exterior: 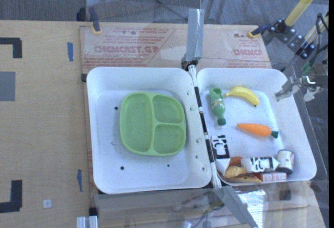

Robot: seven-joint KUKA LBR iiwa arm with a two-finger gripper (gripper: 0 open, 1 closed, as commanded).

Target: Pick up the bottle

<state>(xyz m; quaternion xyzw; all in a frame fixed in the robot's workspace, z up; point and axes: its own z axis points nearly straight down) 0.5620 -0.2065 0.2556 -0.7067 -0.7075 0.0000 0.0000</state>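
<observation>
Green bottle (217,105) lying in right bin (297,117) beside banana (243,94), carrot (255,130) nearby, divided green plate (153,123) in left bin (99,117), gripper (298,86) at right rim, finger state unclear.

A green plate (153,123) with three compartments lies in the middle of the left bin (99,169). In the right bin (305,156), a banana (243,94) is near the far edge, a carrot (255,129) in the middle, and some small packages (258,166) along the near edge.

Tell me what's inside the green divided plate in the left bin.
The green divided plastic plate shows three bare compartments with nothing lying in them. What lies under it in the left white bin is covered from view.
</observation>
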